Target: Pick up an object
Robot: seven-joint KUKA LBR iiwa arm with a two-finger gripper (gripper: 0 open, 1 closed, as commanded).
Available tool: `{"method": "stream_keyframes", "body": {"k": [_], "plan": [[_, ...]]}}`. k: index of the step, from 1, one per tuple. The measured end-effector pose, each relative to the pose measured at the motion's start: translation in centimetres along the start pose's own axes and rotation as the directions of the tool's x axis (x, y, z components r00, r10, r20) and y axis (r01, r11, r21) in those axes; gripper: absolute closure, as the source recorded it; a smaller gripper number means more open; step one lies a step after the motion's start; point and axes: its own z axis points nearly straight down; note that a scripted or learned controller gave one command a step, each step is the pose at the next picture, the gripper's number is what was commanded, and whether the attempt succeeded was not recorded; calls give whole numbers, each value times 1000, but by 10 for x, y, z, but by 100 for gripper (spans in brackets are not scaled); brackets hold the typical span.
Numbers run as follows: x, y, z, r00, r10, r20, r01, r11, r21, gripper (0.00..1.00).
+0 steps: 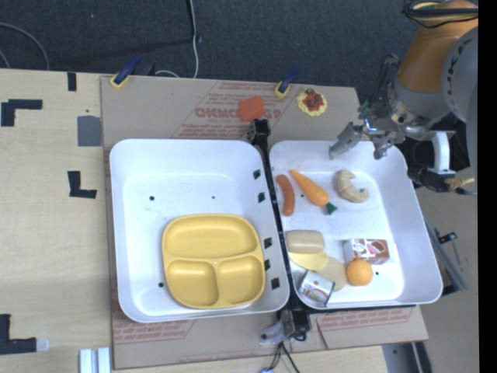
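My gripper (362,144) hangs open over the far edge of the right bin (415,224), with nothing between its two fingers. Below it in that bin lie a tan croissant-shaped piece (350,186), an orange carrot (311,189) and a reddish sausage (286,194). Nearer the front are a beige bread-like block (304,242), a pale yellow slice (322,266), an orange ball (359,273), a small red and white packet (368,249) and a small can (315,288).
The left bin (147,177) holds a yellow divided plate (213,259). On the cardboard behind the bins lie a red piece (251,109) and a small pizza-like toy (312,101). A black clip (259,133) sits where the bins meet.
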Motion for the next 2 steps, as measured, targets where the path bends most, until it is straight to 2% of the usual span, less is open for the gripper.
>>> {"method": "stream_keyframes", "body": {"k": [1,2], "plan": [[70,-20,103,1000,-5,-5,5,1000,12,0],[61,0,126,1000,-2,-1,2,1000,1,0]]}}
